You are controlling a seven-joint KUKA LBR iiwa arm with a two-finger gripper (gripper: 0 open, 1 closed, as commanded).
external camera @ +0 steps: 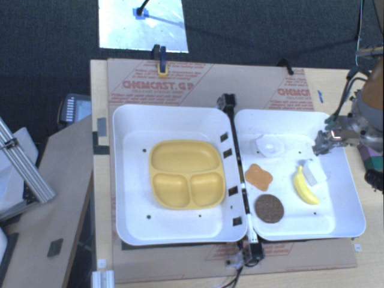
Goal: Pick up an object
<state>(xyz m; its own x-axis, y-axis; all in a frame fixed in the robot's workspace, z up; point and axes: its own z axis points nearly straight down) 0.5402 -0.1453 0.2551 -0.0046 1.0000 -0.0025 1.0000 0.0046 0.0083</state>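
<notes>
Banana (pixel 305 186) lies in the right bin (pixel 351 218), near its right side, just beside a small white block (pixel 312 173). To its left sit an orange piece (pixel 258 176) and a brown disc (pixel 269 208); a clear lid-like piece (pixel 269 146) rests farther back. The hand (pixel 324 140) hangs at the bin's back right, above and apart from these things; whether it is released or clenched cannot be told. Nothing looks lifted, so the approach, grasp and lift seem left. The left bin (pixel 129 131) holds a yellow divided plate (pixel 185 173).
</notes>
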